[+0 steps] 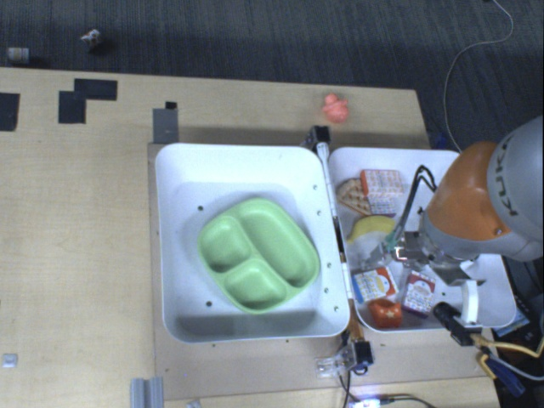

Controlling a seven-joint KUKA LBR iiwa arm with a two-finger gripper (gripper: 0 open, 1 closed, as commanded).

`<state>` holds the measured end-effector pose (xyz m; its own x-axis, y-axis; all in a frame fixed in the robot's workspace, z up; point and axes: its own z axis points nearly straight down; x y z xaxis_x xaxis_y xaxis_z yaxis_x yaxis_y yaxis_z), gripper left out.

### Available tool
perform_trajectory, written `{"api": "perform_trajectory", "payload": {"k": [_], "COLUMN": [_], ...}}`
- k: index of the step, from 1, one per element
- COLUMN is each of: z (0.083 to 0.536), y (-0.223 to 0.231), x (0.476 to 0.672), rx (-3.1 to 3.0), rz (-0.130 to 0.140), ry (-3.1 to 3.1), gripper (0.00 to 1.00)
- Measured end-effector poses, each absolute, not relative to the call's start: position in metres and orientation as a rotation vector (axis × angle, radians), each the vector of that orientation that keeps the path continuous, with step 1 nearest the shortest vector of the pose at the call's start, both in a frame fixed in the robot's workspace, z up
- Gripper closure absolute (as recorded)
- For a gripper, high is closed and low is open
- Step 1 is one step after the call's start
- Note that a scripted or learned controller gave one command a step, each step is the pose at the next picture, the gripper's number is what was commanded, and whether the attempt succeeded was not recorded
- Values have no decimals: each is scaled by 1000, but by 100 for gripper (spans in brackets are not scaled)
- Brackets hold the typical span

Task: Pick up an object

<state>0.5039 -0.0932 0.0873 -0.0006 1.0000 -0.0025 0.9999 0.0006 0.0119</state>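
Note:
The right white bin (442, 156) holds several small things. A tan waffle-like piece (350, 195) lies at its back left, with a red-and-white box (382, 185) beside it. A yellow item (372, 226) sits mid-left. At the front are a blue-and-white packet (372, 282), a red tomato (386, 313) and a red-and-white packet (418, 295). My gripper (405, 255) hangs low over the middle of this bin, between the yellow item and the packets. The grey wrist and orange band (463, 202) cover most of it.
The left white bin (174, 228) holds a green divided plate (257, 252). A pink object (336, 107) lies on the bench behind the bins. A black clamp (319, 134) sits at the back of the wall between the bins, and cables trail at the front right.

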Motion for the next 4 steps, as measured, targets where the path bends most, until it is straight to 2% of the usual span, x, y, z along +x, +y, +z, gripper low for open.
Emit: {"api": "perform_trajectory", "payload": {"k": [1, 2, 3, 4], "z": [99, 99, 109, 109], "y": [-93, -93, -92, -92], "x": [506, 506, 508, 508], "rx": [2208, 2208, 2204, 2204], "rz": [17, 16, 22, 21], "ry": [2213, 2213, 2213, 2214], "gripper": [100, 0, 100, 0]}}
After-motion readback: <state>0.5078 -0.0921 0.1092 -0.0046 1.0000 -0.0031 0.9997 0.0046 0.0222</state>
